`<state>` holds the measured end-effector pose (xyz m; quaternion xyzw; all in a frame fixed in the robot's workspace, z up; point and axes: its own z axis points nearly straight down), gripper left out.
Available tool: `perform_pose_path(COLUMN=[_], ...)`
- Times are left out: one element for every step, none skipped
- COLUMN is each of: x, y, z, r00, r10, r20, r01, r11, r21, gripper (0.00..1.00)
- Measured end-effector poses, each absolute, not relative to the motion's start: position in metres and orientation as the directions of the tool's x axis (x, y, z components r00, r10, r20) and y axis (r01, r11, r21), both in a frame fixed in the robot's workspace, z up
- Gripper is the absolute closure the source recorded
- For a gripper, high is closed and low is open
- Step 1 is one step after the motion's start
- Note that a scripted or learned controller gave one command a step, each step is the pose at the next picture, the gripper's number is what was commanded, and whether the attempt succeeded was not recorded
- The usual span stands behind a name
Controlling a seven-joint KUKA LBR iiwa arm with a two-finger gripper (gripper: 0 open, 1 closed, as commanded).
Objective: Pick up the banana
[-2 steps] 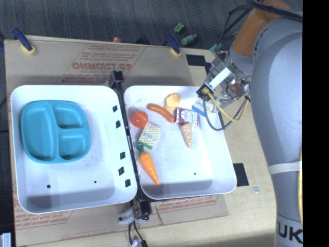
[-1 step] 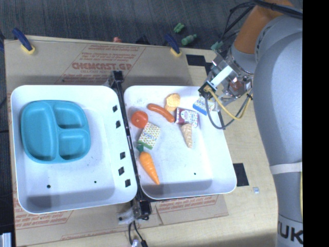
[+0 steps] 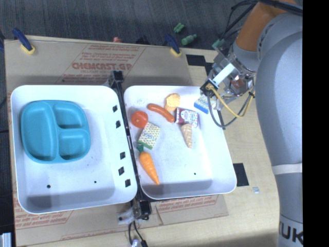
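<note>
No clearly yellow banana stands out. The closest match is a pale cream, elongated piece lying in the right bin, right of centre and just below a maroon carton. My gripper hovers over the right bin's far right corner, above and to the right of that piece and well apart from it. Nothing hangs from it.
The right bin also holds a red tomato, a sausage, an orange round biscuit, a small blue packet, a green-and-yellow box and a carrot. A blue divided plate lies in the left bin.
</note>
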<state>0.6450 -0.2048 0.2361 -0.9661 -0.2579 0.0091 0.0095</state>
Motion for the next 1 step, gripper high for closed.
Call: perform_pose_path(x=[0.6452], y=[-0.2041], z=[0.2458], r00=[0.864], r10=[0.503], r20=[-0.014], r01=[0.503], r11=[-0.864], r21=[-0.026], gripper=[1.00])
